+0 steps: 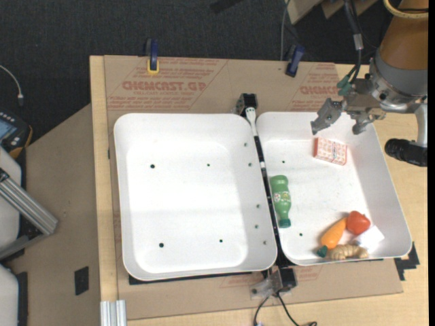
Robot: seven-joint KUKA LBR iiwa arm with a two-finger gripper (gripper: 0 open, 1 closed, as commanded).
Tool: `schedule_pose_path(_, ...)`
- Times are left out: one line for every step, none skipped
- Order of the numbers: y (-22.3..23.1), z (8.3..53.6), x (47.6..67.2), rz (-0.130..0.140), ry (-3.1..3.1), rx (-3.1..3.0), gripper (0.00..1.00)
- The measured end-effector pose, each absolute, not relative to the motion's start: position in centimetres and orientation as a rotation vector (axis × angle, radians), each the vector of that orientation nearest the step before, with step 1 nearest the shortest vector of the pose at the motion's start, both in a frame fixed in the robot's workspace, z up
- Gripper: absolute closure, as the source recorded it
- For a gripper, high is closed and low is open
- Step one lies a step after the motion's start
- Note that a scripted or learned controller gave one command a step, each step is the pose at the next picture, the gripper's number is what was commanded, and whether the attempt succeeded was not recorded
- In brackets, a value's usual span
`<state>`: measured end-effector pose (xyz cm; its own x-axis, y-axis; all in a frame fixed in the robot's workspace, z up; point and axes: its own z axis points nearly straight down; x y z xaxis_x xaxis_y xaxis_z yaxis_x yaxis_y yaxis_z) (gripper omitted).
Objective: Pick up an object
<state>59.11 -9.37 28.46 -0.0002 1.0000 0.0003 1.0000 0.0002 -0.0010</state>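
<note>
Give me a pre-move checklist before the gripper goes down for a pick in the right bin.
1. Gripper open, nothing between its fingers: ok.
2. Gripper above the right bin, near its far edge: ok.
3. Nearest target, the red-patterned packet, lies flat and apart from other things: ok.
4. Gripper centred over the packet: not ok, it sits towards the far edge.
5. Green bottle free of the bin wall: not ok.
6. Height above the packet: cannot tell.

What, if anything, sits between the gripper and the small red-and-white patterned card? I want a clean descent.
Nothing visible. The gripper hangs above the right white bin, with the red-and-white patterned card just below it on bare floor. The green plastic bottle lies apart, near the divider.
</note>
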Motion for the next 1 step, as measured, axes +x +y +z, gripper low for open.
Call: schedule_pose_path(-5.69,33.23,53.57,0.003,-2.221,-2.217,0.0)
